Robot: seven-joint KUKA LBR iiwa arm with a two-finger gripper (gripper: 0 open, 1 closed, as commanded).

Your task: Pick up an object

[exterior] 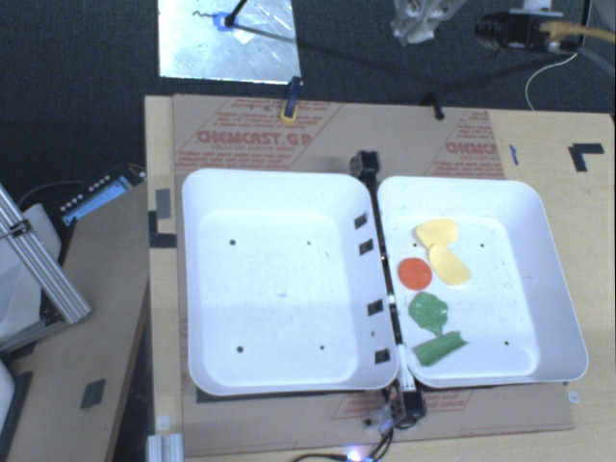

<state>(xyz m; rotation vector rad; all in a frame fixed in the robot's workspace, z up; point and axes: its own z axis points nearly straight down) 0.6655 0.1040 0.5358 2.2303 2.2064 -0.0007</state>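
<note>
The right bin [539, 258] holds several flat toy pieces along its left side. Two yellow pieces lie together, one [436, 231] above the other [449, 265]. A round orange-red disc [415, 273] sits just left of them. Below it lie a green leafy piece [428, 312] and a green strip [440, 347]. My gripper [421, 12] hangs high at the top of the camera view, far behind the bins and well away from every piece, blurred, with nothing seen in it.
The left bin [279, 277] sits beside the right one, joined by a black-clipped divider [375, 258]. Both rest on a cardboard sheet [250, 133]. A shiny metal plate [226, 22] lies on the floor at the back left.
</note>
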